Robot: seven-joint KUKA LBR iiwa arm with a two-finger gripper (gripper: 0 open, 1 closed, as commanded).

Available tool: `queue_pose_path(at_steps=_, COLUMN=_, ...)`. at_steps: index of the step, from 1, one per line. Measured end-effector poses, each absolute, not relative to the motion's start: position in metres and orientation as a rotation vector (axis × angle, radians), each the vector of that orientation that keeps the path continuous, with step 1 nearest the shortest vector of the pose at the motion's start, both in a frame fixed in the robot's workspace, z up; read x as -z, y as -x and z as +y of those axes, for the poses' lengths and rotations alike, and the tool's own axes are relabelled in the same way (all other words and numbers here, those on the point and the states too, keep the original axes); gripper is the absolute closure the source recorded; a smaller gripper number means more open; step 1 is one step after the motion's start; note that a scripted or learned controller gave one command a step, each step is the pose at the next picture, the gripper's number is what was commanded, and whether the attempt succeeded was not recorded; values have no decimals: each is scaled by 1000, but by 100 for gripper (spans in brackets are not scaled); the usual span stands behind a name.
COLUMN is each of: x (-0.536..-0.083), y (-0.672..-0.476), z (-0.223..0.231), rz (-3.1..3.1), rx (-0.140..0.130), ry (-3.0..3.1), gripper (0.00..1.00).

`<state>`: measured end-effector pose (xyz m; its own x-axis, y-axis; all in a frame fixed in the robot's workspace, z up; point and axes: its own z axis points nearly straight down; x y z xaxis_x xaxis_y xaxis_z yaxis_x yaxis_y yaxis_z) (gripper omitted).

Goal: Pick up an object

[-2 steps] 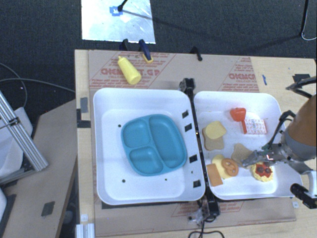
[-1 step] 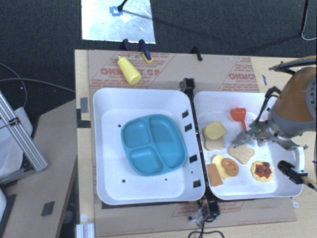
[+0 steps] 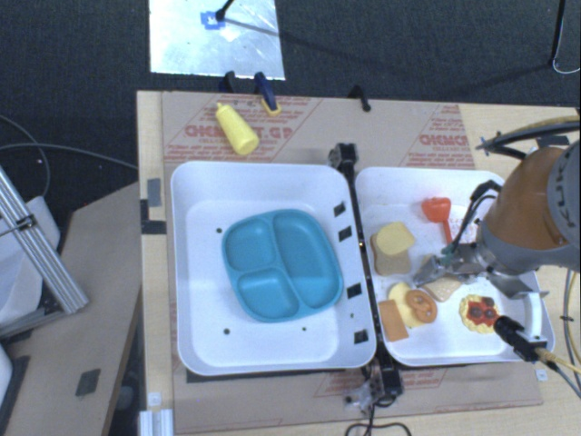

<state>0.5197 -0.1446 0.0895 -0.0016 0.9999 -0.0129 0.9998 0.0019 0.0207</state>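
Cardboard-topped bench (image 3: pixel 300 121) w/ two white bins. Gripper (image 3: pixel 434 268) low in right bin (image 3: pixel 390 182); can't tell its state. Just beside it: beige toast piece (image 3: pixel 444 289), yellow-topped sandwich block (image 3: pixel 393 247), hot dog (image 3: pixel 419 305), pizza slice (image 3: pixel 478 312), orange scoop (image 3: pixel 437 210). Left bin (image 3: pixel 195 198): blue divided tray (image 3: pixel 280 263). Yellow bottle (image 3: pixel 236 129) lies behind the bins.

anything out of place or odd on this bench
One thing: a yellow bottle lies on its side on the cardboard behind the left bin, outside both bins. The other small items sit in the right bin.

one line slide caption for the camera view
Arm's gripper low among toy food in right bin; blue tray in left bin.
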Motion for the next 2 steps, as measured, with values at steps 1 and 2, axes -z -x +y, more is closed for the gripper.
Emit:
queue_pose_path(at_steps=1, x=-101, y=-521, z=-145, rz=2208, rx=-13, ry=-2204, gripper=100)
queue_pose_path(at_steps=2, x=-130, y=-521, z=-116, rz=2228, rx=-3, ry=-2213, gripper=100)
